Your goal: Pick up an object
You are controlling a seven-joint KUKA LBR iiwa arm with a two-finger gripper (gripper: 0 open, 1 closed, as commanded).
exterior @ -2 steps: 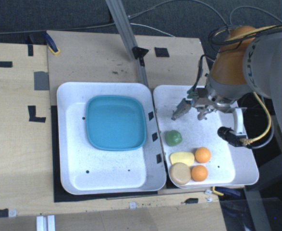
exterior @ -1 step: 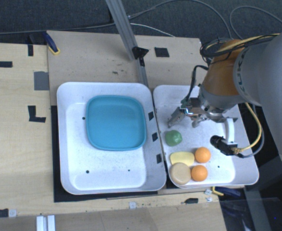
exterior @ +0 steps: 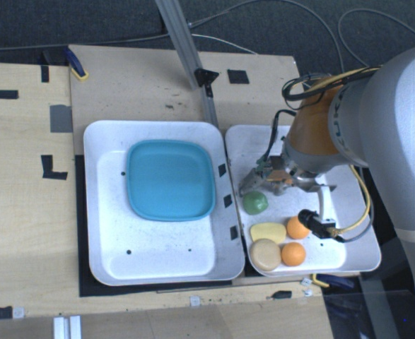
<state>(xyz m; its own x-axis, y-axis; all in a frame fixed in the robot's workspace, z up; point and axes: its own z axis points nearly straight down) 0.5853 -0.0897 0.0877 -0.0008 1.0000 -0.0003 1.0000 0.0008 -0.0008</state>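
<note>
Looking down from my camera, nearest the front edge of the right bin [exterior: 355, 263] I see a beige round object [exterior: 266, 254] touching a small orange ball [exterior: 293, 254]. Just behind them lie a pale yellow piece [exterior: 267, 232] and a second orange ball [exterior: 297, 228]. Further back sits a green ball [exterior: 255, 203], and the gripper [exterior: 253, 183] hangs right over it, close above or touching; I cannot tell which. How the gripper is set, and whether it has hold of anything, I cannot tell from here. The arm [exterior: 334, 126] with its orange band fills the bin's far right. In the left bin [exterior: 101, 189] rests a blue square plate [exterior: 170, 180].
</note>
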